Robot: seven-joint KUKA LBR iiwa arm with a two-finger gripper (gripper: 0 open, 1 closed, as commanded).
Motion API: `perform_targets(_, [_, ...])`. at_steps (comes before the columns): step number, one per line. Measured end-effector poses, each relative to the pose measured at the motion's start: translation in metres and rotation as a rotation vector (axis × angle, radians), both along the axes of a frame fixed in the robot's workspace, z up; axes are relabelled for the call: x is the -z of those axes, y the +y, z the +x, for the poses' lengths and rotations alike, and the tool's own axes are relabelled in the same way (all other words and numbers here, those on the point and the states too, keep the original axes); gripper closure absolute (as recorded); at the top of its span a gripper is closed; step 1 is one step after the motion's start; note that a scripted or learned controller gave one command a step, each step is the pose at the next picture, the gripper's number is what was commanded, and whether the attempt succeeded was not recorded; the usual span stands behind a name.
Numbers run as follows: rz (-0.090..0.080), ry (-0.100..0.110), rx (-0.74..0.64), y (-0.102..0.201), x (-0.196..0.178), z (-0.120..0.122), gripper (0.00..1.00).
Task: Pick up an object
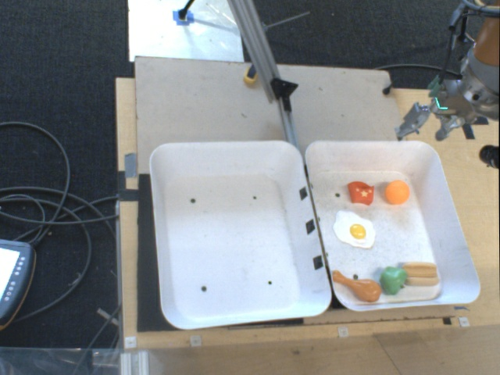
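The right bin (449, 209) holds several toy foods: a red piece (360, 193), an orange ball (398, 192), a fried egg (355, 230), a brown drumstick (358, 285), a green piece (392, 279) and a hot dog (421, 273). My gripper (428, 123) hangs above the bench just beyond the right bin's far right corner, open, with its two fingers spread and nothing between them. It is well apart from every item.
The left bin (168, 233) sits beside the right one. A grey pole (258, 37) slants across the back of the bench. Cables and a tablet (12, 276) lie on the floor at the left.
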State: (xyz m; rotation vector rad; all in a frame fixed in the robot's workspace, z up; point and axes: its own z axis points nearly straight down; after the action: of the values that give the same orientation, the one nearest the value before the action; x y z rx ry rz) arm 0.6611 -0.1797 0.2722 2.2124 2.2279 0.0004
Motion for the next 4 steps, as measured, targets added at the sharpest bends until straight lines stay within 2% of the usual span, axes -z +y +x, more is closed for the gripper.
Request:
perform_targets(1, [0.001, 0.004, 0.003, 0.004, 0.061, -0.004, 0.0])
perform_targets(2, [0.001, 0.004, 0.006, -0.005, 0.11, -0.008, 0.0])
perform_targets(3, [0.001, 0.003, 0.003, 0.0, 0.152, -0.007, 0.0])
perform_targets(4, [-0.001, -0.005, 0.001, 0.0, 0.138, -0.005, 1.0])
